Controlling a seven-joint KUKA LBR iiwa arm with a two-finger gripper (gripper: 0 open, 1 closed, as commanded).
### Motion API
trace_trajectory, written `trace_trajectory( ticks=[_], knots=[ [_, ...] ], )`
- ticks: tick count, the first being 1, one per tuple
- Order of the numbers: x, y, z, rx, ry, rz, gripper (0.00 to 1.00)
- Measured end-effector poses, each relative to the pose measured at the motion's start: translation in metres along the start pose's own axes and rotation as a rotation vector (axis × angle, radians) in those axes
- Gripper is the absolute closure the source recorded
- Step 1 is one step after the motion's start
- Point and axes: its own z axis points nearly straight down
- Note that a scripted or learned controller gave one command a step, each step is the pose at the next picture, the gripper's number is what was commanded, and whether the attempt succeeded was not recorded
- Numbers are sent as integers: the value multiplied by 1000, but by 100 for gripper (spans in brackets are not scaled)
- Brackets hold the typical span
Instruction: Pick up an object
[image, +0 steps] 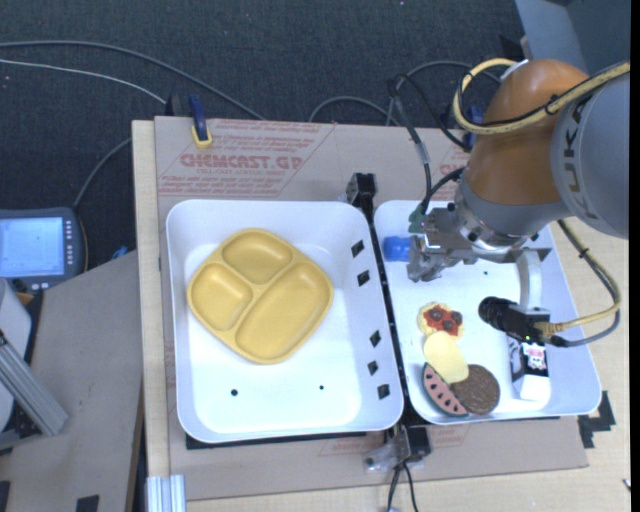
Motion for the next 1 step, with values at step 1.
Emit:
trace_trajectory(
  ticks=[1],
  knots=[
    [50, -9, 14, 3, -1, 1, 100]
  ],
)
